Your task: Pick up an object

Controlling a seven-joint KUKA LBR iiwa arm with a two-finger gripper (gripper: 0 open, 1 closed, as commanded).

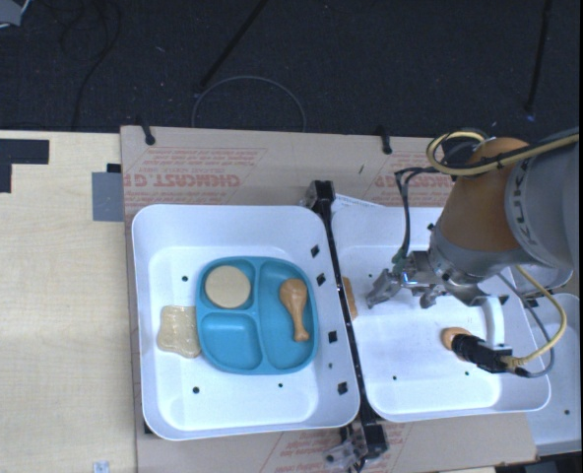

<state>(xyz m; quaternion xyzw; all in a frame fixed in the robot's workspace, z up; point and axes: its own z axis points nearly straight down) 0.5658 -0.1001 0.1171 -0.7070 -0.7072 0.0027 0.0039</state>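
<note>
Your gripper (406,289) sits low over the right bin (420,402), in its upper-left part. The arm (488,215) comes in from the right above it. You can't tell from this angle whether the gripper is open or closed, and nothing shows in its grip.

The closest object is a small orange-tan piece (349,299) against that bin's left wall, just beside the divider between the bins. It's a bit left of the gripper and apart from it. Too little of it shows to say what it is. An orange-brown bit (455,339) lies on the bin floor below-right of the gripper. It's partly hidden, so you can't identify it either.

In the left bin (163,402), a blue divided tray (234,348) sits roughly centred. A round tan biscuit (226,286) is in its upper-left compartment. A drumstick (295,306) is in the right-hand compartment, thick end toward the top. A pale slice of bread (178,330) lies flat on the bin floor, touching the tray's left edge.

Both bins sit on a cardboard sheet (232,166) with red print, on the pale wood worktop (45,313).
</note>
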